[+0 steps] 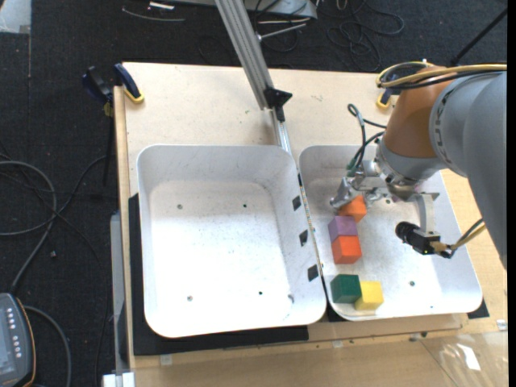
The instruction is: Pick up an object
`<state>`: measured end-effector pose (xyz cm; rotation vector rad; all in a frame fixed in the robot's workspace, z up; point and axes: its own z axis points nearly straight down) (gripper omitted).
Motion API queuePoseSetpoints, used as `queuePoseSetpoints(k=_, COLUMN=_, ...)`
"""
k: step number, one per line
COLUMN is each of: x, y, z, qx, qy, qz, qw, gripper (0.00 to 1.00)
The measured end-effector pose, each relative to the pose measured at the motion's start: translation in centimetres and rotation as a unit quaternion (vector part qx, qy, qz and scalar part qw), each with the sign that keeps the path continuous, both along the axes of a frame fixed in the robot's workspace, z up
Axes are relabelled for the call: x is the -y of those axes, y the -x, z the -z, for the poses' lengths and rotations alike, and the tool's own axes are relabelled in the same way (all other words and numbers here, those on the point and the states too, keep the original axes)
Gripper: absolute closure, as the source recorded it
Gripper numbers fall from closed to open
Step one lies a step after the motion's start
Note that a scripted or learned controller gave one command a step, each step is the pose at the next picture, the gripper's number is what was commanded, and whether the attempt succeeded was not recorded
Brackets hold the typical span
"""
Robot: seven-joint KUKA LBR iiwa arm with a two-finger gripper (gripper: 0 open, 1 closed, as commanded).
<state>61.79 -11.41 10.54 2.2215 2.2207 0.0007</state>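
Looking down on bench [201, 103]: I see two white bins side by side.
Arm [451, 119]: it reaches in from the right and covers the back of the right bin [451, 289].
Left bin [214, 232]: beside the right one.
Gripper [355, 196]: low over the orange block [353, 209]; whether the claw is wide, narrow or holding, I cannot tell, the wrist hides it.
Blocks: purple block [343, 226], red block [347, 249], green block [346, 288] touching yellow block [370, 294].

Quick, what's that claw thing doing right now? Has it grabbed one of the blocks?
Gripper: down over the orange block in the right bin; whether it grips the block cannot be told from this view.
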Motion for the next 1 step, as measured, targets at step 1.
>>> queuePoseSetpoints(k=1, x=-6.94, y=7.21, z=-9.40, qx=0.000, qy=-0.0016, qz=-0.004, qw=1.0000, gripper=1.00)
